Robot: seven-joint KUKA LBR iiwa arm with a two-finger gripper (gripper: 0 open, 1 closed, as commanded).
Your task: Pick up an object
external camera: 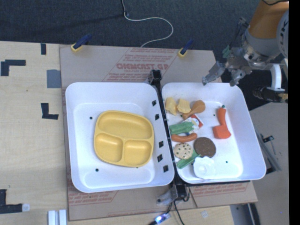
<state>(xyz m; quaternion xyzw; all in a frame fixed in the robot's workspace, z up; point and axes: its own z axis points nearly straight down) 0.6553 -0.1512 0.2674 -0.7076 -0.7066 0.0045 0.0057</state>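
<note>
The left bin point(79, 102) holds a yellow tray point(124, 138), the right bin point(243, 139) toy food point(197, 135); the fingers point(209, 77) are apart.

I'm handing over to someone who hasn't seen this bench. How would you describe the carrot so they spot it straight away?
Look in the right-hand bin, the one full of toy food rather than the one with the yellow tray. The carrot lies by itself toward that bin's right side, apart from the cluster along the divider. It is the only long orange piece, with a small green tip at its far end.

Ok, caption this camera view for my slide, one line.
KUKA arm's open gripper hovers above the right bin of toy food, carrot included; a yellow divided tray lies in the left bin.
</note>
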